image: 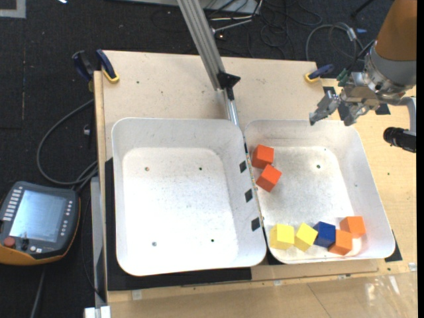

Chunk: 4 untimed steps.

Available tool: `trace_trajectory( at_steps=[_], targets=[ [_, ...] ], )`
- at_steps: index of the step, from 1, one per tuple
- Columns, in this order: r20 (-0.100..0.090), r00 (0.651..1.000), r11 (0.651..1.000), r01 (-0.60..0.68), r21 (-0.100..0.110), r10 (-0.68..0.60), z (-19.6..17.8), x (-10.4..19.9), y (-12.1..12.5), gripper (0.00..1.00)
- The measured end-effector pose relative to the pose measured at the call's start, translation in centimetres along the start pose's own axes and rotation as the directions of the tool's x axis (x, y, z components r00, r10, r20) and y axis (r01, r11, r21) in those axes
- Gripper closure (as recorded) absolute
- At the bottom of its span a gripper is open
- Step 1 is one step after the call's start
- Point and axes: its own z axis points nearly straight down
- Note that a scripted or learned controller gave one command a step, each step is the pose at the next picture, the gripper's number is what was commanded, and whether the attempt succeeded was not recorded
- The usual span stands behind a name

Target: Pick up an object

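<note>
Gripper (333,109) hangs above the far-right corner of the right bin (371,197), just over its far rim; fingers spread apart w/ nothing between them, pointing down-left. Grey arm (391,65) w/ orange band comes in from the upper right. All blocks sit in the right bin, well apart from the gripper. Two orange blocks near the bin's left wall, mid-depth: one (264,156) farther, one (268,177) just nearer, corners touching or almost. Along the near wall a row, left to right: yellow block (283,236), second yellow block (306,236) just beside it, blue block (324,234), then orange block (342,242) at the near edge and another orange block (354,225) behind it, these packed close together. Left bin (132,177) lies beside the right one, rims overlapping in the middle. Both on the desk (165,85). A metal pole (199,32) slants in from the far side to the seam between bins. Handheld pendant w/ screen (36,220) lies off the desk's left.
</note>
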Motion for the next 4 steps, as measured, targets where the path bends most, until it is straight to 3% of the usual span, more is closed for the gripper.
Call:
trace_trajectory(
  at_steps=[1, 2, 3, 4],
  targets=[
    [-0.001, 1.000, 1.000, -0.005, -0.001, 0.005, 17.4, 3.5, -3.8, 0.00],
    [0.001, 1.000, 1.000, -0.006, -0.006, 0.006, 16.1, 3.5, -3.6, 1.00],
    [0.003, 1.000, 1.000, -0.006, -0.011, 0.006, 9.2, 1.2, -4.5, 1.00],
    [0.002, 1.000, 1.000, 0.002, -0.011, -0.001, 5.2, 2.5, -1.0, 1.00]
  ],
)
